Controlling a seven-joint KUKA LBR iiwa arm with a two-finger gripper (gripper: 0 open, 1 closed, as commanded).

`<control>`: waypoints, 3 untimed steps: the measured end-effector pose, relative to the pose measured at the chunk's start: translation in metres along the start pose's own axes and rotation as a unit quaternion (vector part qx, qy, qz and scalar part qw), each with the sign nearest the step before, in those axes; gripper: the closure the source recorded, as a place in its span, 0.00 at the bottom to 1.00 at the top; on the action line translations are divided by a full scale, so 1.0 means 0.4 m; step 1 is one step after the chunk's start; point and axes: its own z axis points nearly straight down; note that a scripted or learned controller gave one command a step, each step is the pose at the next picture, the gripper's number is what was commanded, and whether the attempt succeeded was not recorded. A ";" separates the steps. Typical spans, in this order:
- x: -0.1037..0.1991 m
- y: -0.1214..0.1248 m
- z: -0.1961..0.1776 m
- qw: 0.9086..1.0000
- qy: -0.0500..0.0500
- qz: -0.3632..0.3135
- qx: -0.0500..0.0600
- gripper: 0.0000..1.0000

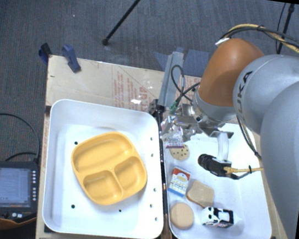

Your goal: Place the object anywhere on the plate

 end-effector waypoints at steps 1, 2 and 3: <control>0.156 -0.033 -0.001 0.995 0.000 -0.098 0.000 1.00; 0.155 -0.033 -0.001 0.995 0.000 -0.098 0.000 0.00; 0.064 -0.205 0.000 0.999 0.000 -0.051 0.001 0.00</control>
